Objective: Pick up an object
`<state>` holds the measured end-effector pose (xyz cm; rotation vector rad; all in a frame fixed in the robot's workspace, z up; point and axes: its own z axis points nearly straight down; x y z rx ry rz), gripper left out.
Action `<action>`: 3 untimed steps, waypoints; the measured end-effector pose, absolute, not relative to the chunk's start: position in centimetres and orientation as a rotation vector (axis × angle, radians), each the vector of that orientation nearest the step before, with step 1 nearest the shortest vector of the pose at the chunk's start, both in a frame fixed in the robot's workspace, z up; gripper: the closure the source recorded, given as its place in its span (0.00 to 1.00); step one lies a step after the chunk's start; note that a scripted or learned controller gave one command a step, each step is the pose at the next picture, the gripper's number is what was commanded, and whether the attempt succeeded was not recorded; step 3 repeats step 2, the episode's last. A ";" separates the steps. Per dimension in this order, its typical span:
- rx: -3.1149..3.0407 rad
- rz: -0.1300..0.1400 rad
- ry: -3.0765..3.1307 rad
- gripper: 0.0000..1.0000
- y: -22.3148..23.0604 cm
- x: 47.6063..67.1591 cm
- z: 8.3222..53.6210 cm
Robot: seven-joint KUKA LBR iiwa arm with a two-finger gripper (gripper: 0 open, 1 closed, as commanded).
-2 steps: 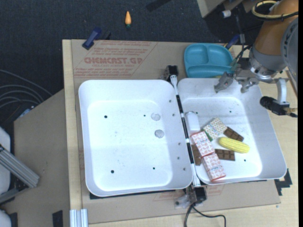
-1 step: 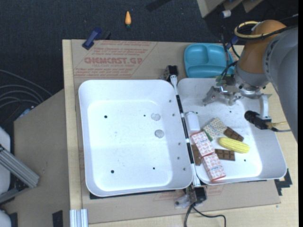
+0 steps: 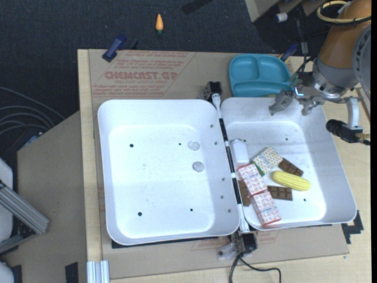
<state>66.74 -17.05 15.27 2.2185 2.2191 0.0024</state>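
The grey arm with its orange band comes in at about two o'clock, and its two-finger gripper (image 3: 296,102) hangs over the far rim of the right shallow white plastic bin (image 3: 333,175), fingers spread apart with nothing between them. Well apart from it, down at around five o'clock in that same bin, the pile sits waiting: a yellow banana-shaped toy (image 3: 291,181) lies on its side, touching a dark brown chocolate-bar piece (image 3: 291,167) on its far side and another brown chocolate-bar piece (image 3: 280,193) on its near side. Just to nine o'clock of the banana, a pale checked packet (image 3: 267,158) rests tilted, and below it two red-and-white printed cartons (image 3: 252,179) (image 3: 266,209) run in a slanted line toward six o'clock; their print is too small to read. A small white block (image 3: 240,152) lies against the bin's left wall. The left shallow white plastic bin (image 3: 112,128) shows two greyish round marks (image 3: 195,156) near its middle. Behind both bins, at twelve o'clock, the brown cardboard sheet (image 3: 147,69) carries red lettering that reads roughly "CHEMCAST GP", the smaller lines illegible. A teal divided plastic tray (image 3: 257,74) sits at one o'clock, just beside the gripper. On the dark floor beyond lie a blue clip-like object (image 3: 113,48) and a small orange carrot-shaped toy (image 3: 159,22).
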 end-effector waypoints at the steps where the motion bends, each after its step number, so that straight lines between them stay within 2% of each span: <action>1: 2.223 -0.003 2.225 0.00 -15.2 66.6 8.4; 2: 2.218 0.003 2.220 0.00 -16.0 66.8 15.4; 3: 2.218 0.003 2.220 0.00 -16.0 66.8 15.4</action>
